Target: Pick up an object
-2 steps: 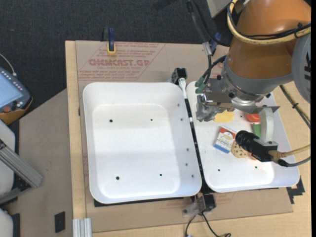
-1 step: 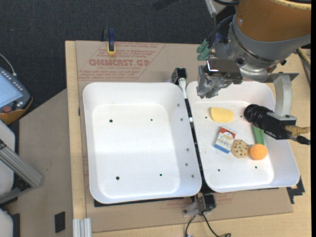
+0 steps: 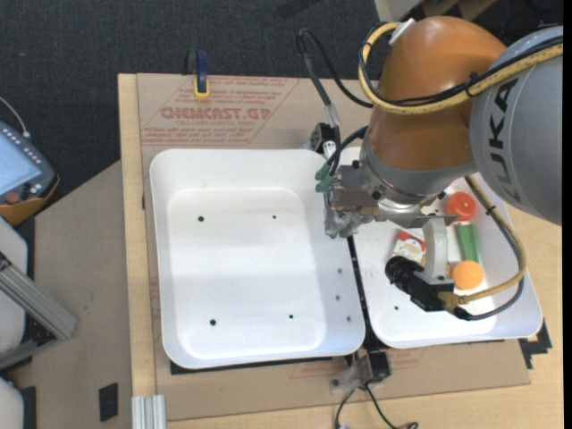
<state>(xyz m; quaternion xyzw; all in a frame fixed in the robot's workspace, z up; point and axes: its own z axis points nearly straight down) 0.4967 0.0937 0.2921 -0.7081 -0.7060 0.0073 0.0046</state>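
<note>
Jaws over right white bin (image 3: 500, 324)

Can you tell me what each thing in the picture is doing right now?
Left bin: lying flat on the bench.
Right bin: lying flat, with things in it.
Orange ball: resting in the right bin.
Green stick: lying in the right bin.
Red thing: resting in the right bin, partly hidden by the arm.
Arm: reaching over the right bin.

Bins (image 3: 241, 266): smooth white plastic, faint sheen. Board (image 3: 219, 110) beneath: matt brown cardboard with printed red lettering. Arm (image 3: 429, 88): glossy orange band, satin grey shell. Ball (image 3: 467, 275): smooth orange. Floor (image 3: 89, 25): dark, rough carpet.
</note>
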